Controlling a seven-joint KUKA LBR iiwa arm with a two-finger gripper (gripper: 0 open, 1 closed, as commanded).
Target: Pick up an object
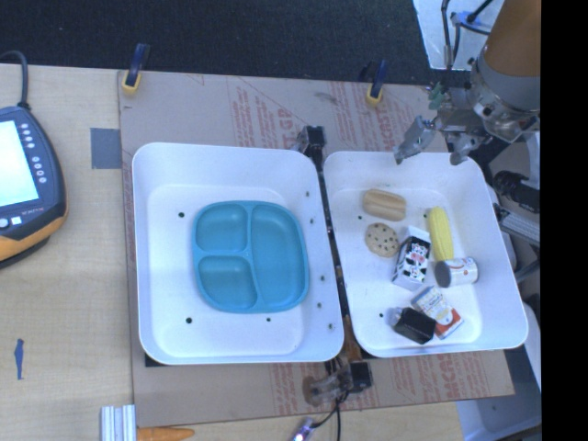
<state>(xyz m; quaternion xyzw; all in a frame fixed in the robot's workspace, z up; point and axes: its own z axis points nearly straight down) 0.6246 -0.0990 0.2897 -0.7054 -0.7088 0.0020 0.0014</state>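
My gripper (433,150) hangs above the far edge of the right bin (354,246), open, its two fingers spread apart with nothing between them. Below it in that bin lie a tan bread roll (384,204), a round cookie (381,239), a yellow corn cob (441,233), a black-and-white carton (413,262), a small white can (457,272), a red-and-white packet (437,306) and a black block (414,325). The bread roll is the item closest to the fingers.
The left bin (156,246) holds a blue divided plate (250,255). A teach pendant (23,182) lies at the bench's left edge. Clamps (134,70) (374,81) sit on the far edge of the board.
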